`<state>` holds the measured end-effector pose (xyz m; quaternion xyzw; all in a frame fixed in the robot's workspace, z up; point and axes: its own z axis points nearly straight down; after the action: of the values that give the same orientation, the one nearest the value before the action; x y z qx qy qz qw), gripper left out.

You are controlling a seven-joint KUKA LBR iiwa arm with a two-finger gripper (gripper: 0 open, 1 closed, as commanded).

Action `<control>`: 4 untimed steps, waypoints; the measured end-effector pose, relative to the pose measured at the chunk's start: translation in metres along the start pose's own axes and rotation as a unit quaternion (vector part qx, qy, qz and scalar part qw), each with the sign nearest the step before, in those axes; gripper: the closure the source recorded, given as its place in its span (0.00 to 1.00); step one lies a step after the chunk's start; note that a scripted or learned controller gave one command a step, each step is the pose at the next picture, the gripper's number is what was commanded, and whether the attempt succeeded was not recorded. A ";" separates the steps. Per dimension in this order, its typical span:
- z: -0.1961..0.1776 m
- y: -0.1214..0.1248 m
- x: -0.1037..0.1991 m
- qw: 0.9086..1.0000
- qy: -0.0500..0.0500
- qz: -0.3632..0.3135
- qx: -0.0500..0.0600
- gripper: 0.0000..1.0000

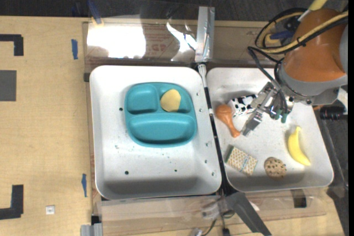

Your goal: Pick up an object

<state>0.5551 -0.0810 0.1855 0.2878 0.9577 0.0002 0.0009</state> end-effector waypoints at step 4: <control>0.001 0.063 0.007 0.951 0.001 0.310 0.001 0.00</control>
<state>0.5835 -0.0247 0.1848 0.5708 0.8211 0.0004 -0.0006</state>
